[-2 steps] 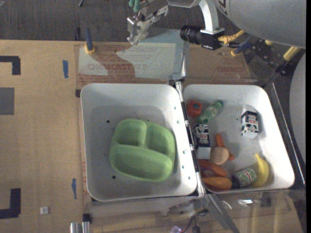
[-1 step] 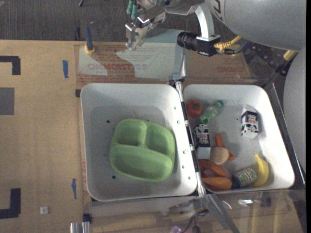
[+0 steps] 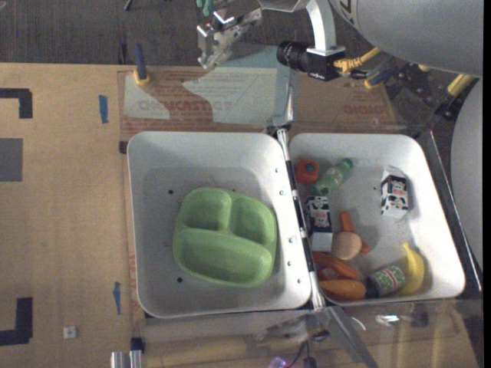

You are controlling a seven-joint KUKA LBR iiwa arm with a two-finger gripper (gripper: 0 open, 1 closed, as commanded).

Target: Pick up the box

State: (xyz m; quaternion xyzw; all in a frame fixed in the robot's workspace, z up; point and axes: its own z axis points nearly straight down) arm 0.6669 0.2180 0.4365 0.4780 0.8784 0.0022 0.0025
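A small white carton box with black cow patches (image 3: 394, 192) lies in the right bin (image 3: 430, 153), near its right wall. A second, darker small box (image 3: 318, 211) lies against that bin's left wall. My gripper (image 3: 215, 46) hangs beyond the far edge of the left bin (image 3: 153, 156), over the cardboard at the back. It is far up and to the left of both boxes, and nothing shows in its grasp.
The right bin also holds a red-orange pepper (image 3: 307, 171), a green bottle (image 3: 334, 176), two carrots (image 3: 340, 287), a tan round item (image 3: 346, 245), a banana (image 3: 415, 269) and a labelled bottle (image 3: 387, 279). A green divided plate (image 3: 225, 236) lies in the left bin.
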